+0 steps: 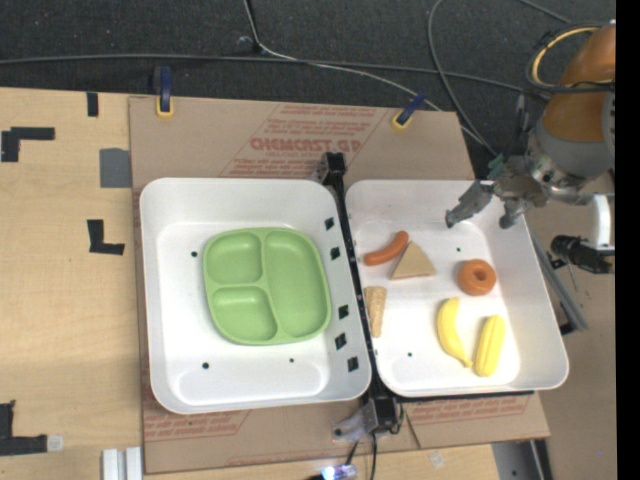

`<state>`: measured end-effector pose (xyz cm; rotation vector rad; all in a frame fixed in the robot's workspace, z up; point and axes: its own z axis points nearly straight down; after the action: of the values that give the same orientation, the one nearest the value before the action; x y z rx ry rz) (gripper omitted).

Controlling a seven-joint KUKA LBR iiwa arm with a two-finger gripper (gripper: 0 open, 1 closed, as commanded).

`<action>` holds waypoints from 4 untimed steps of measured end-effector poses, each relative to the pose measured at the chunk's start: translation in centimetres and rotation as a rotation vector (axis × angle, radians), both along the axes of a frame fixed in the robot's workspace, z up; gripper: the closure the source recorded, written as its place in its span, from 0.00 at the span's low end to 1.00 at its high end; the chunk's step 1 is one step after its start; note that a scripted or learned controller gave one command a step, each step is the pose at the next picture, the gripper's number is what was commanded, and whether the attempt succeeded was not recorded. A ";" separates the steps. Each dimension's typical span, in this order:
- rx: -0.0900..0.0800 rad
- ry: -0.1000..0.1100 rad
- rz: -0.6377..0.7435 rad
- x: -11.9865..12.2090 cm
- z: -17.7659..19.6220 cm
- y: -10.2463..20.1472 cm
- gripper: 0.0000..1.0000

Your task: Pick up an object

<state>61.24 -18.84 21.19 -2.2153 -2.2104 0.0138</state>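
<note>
My gripper (487, 208) hangs over the far right part of the right bin (420, 200), fingers spread open with nothing between them. Below it in that bin lie an orange doughnut (478, 277), a tan wedge (413, 262), a red-orange sausage (385, 249), a pale cone-shaped piece (375, 309), a banana (451, 331) and a yellow corn cob (489, 345). The doughnut sits closest, a little nearer the camera than the fingers.
The left bin (170, 208) holds a green divided plate (266, 285). A black divider (341, 248) runs between the bins. Cables cross the dark back area, and clamps (163, 101) pin the cardboard sheet beneath the bins.
</note>
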 end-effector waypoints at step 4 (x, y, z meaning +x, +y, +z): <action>-0.002 -0.018 0.004 -0.2 -12.2 0.0 0.00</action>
<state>61.08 -18.82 8.97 -2.2209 -2.2248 -0.0044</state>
